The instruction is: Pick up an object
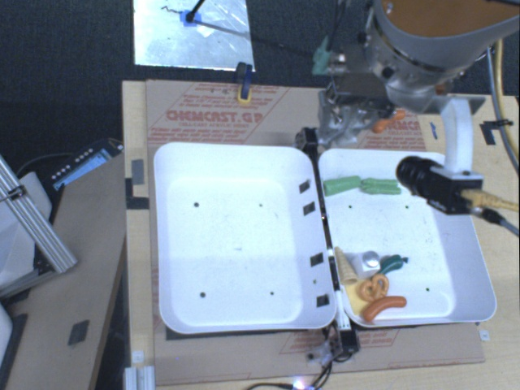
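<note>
My gripper [348, 122] hangs over the back edge of the right bin [467, 242], near that bin's back left corner. A small orange piece [388, 123] shows just right of the gripper; I cannot tell whether it is held. In the right bin a long green pod [361, 186] lies near the back. At the front left of that bin sits a cluster: a beige wedge [347, 265], a grey piece [370, 260], a teal piece [393, 262], a pretzel [374, 286] and an orange sausage [383, 305].
The left bin [236, 157] lies beside the right one, with black clips [309, 210] along the shared wall. A black cylinder on a white bracket [431, 183] juts from the arm over the right bin. A foil sheet [193, 24] lies behind the bench.
</note>
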`<act>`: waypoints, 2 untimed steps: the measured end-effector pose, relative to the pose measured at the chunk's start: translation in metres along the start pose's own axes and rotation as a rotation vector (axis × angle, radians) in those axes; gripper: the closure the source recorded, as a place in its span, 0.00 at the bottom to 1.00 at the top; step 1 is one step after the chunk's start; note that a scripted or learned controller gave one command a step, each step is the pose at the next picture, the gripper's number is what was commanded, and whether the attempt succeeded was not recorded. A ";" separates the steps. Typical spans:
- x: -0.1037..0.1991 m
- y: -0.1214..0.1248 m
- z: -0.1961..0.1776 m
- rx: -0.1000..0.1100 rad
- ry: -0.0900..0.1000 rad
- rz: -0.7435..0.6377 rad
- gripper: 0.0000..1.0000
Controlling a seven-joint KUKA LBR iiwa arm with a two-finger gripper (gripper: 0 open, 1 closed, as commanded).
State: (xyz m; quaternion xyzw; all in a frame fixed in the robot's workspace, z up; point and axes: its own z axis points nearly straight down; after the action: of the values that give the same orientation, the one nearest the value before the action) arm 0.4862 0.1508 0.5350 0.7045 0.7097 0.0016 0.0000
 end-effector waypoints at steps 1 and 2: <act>0.028 0.000 0.000 0.000 0.000 0.000 1.00; 0.060 0.000 0.000 0.000 0.000 0.000 1.00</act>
State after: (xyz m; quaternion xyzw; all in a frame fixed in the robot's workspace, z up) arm 0.4862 0.2106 0.5349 0.7046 0.7096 0.0016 -0.0002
